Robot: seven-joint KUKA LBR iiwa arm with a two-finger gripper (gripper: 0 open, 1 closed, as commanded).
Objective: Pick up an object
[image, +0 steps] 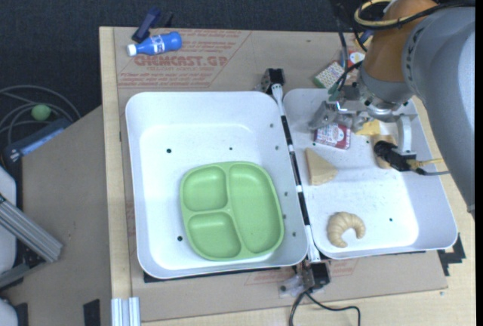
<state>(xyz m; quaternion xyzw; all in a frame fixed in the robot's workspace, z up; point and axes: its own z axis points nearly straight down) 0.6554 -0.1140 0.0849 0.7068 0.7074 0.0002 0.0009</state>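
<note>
Right bin [430, 234] — far half crowded: red-and-white packet [332, 137], tan wedge [318, 166], arm [407, 45] overhead. Near end: croissant [346, 228] at left, open floor to its right. Left bin [151, 166] — green divided plate [229, 209] fills near half; far half open.
</note>
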